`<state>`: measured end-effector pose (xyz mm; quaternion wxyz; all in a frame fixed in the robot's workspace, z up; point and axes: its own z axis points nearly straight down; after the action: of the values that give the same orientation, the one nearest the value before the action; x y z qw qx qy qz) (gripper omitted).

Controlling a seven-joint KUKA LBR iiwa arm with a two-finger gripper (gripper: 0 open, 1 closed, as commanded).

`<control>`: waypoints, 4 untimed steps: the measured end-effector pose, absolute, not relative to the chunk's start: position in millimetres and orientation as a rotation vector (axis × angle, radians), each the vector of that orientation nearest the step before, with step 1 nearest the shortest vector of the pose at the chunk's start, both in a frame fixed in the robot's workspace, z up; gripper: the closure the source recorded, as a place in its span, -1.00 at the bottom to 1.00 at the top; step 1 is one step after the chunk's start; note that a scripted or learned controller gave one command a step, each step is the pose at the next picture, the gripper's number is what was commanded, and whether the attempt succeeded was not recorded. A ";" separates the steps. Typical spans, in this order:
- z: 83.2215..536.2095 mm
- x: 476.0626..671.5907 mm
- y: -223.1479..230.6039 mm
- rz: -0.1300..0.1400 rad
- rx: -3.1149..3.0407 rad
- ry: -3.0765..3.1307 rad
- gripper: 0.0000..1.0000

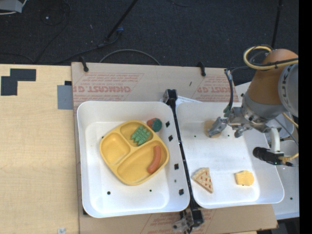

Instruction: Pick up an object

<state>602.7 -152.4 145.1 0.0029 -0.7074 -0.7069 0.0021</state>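
Observation:
My gripper [228,129] hangs low over the back of the right bin [265,199], its two fingers spread apart and open with bare bin floor between them. A small tan piece [211,126] lies against the outer side of the left finger [218,126], partly hidden by it. Nearer the front of the same bin lie a tan waffle-like wedge [203,179] and a yellow block [244,178]. The grey arm with its orange band [270,79] comes in from the right.
The left bin [92,189] holds a yellow divided plate [113,152] with a green toy vegetable [141,135] and a sausage [155,159]; a red-and-green piece [155,124] sits at its back edge. A black divider [178,150] separates the bins.

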 end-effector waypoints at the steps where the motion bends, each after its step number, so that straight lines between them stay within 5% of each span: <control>1: 91.2 601.2 -151.3 0.007 -2.217 -2.216 -1.00; 2: 104.5 602.3 -152.2 0.004 -2.221 -2.216 1.00; 4: 211.1 606.3 -165.4 -0.001 -2.224 -2.222 1.00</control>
<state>606.3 -165.4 211.1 -0.0010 -0.7075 -0.7067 -0.0002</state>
